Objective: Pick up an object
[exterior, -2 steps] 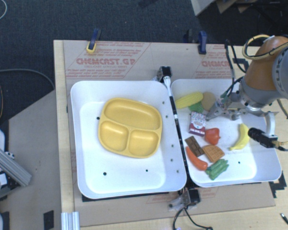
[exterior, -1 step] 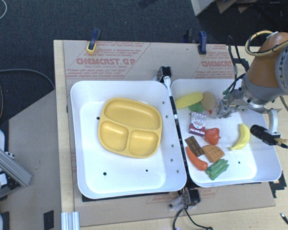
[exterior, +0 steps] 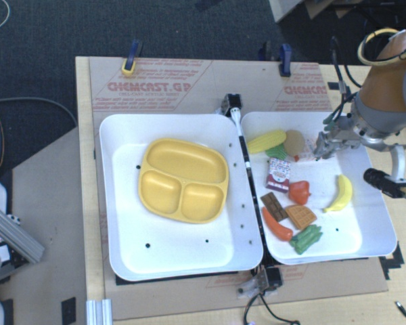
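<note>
Camera view: jaws (exterior: 323, 147) above right bin (exterior: 372, 239), near corn (exterior: 266, 141), banana (exterior: 341, 193).

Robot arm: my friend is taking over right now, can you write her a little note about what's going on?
Pincer: low over the upper part of the right bin; I can't tell if it is open or shut, and nothing shows in its grip.

Right bin holds the toy food: corn, a tan round piece, a red-and-white packet, tomato, banana, brown bar, waffle, carrot, green veggie.

Left bin holds a yellow divided plate.

Done: nothing picked up yet.

Left: grab one object and lift it. The tan piece and corn look nearest the pincer.
</note>
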`<state>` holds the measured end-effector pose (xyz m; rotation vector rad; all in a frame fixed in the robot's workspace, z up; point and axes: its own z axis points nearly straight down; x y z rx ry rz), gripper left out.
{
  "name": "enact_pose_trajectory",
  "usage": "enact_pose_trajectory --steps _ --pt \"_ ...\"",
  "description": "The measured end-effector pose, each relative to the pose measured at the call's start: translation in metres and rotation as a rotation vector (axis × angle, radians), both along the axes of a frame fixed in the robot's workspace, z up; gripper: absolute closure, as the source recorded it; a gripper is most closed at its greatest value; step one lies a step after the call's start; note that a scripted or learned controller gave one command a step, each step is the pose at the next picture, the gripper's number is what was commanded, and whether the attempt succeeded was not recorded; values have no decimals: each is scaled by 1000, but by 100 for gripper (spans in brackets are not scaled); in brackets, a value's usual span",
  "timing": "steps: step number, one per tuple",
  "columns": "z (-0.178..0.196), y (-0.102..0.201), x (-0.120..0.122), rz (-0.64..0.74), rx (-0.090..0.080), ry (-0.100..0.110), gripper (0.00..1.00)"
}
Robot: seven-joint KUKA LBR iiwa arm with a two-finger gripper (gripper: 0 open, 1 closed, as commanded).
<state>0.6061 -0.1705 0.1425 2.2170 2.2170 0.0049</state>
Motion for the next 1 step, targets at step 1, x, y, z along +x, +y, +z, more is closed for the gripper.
enact_pose_trajectory --steps 1 --pt "44 1 3 1 0 0 100"
